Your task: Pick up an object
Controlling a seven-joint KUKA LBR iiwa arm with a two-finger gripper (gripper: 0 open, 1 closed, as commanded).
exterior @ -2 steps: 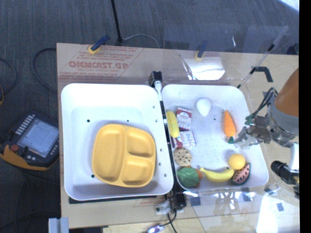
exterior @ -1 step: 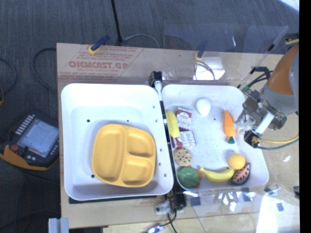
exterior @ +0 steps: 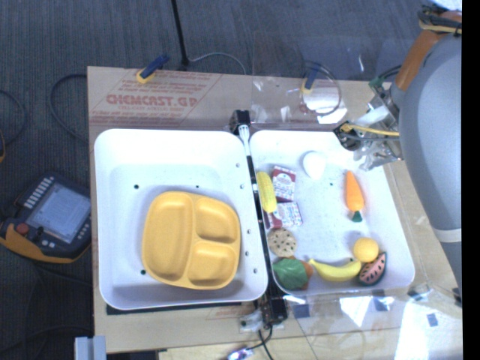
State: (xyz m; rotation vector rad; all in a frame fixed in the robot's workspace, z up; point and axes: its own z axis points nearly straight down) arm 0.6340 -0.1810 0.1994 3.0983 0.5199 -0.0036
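Two shallow white bins sit side by side on the table (exterior: pixel 150 103), which is a brown board with red lettering along its far edge. The left bin (exterior: pixel 120 156) holds a yellow divided tray (exterior: pixel 191 238) with three compartments, lying flat near the bin's middle.

The right bin (exterior: pixel 397 223) holds a scatter of toy food. An ear of corn (exterior: pixel 265 190) lies along the left wall, with two small red-and-white packets (exterior: pixel 285 182) just beside it, one above the other. A round cookie (exterior: pixel 282 241) sits below the packets, and a green vegetable (exterior: pixel 291 273) lies below the cookie, near the front left corner. A banana (exterior: pixel 335 268) lies along the front, touching or nearly touching the green vegetable at one end. A yellow lemon (exterior: pixel 365 249) rests just above the banana's right end, and a watermelon slice (exterior: pixel 373 269) sits beside it at the front right corner. An orange carrot (exterior: pixel 354 193) lies near the right wall, its green tip pointing toward the front. A white egg (exterior: pixel 313 163) rests near the far side of the bin.

The grey arm (exterior: pixel 439 141) enters from the right, and the end effector (exterior: pixel 365 142) hangs over the far right corner of the right bin, near the carrot and egg; whether it is released or clenched cannot be told, as its tip is blurred among cables.
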